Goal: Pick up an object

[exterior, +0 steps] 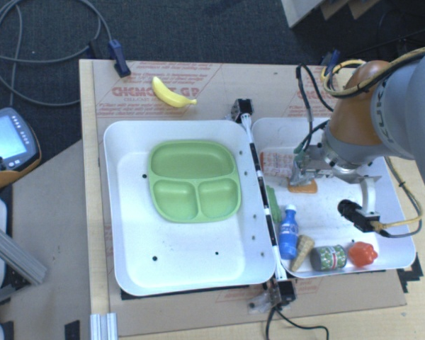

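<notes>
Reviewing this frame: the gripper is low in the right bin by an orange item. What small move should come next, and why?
Probably a short straight lift to test the grasp. The gripper sits low in the right bin, right on top of the orange item, which pokes out just beneath it. Whether the item is actually caught isn't visible, so raising slightly would reveal that.

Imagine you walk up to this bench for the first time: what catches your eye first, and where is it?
The green divided plate stands out most, lying in the left bin. Next comes the grey and orange arm reaching over the right bin, its gripper low above a small orange object. A yellow banana lies on the cardboard behind the left bin.
</notes>
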Controlling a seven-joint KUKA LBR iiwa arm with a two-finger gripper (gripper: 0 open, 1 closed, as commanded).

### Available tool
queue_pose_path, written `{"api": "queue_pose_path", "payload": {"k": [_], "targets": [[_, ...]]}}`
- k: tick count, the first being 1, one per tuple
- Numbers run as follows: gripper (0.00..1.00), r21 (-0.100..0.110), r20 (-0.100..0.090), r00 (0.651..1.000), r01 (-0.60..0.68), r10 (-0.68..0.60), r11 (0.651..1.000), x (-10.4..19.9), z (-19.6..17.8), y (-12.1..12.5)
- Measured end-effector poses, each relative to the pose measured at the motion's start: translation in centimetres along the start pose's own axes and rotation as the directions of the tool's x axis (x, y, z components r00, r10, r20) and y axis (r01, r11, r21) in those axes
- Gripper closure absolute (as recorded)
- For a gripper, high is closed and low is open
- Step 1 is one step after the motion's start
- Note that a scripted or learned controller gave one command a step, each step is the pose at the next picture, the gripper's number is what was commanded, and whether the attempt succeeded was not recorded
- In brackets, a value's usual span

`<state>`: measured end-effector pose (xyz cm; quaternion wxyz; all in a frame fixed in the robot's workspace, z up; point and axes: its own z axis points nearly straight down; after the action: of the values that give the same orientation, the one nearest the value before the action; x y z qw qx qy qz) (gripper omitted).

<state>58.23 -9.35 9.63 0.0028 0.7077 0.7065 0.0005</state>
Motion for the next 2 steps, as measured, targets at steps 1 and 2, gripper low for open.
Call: {"api": "queue_pose_path", "payload": {"k": [1,2], "targets": [[1.0,0.005,-0.004,1.0,0.003,-0.003,1.0,6.14,-8.88,-3.13],[0.0,0.005,-0.004,1.0,0.003,-0.003,1.0,6.13,-8.86,-3.16]]}}
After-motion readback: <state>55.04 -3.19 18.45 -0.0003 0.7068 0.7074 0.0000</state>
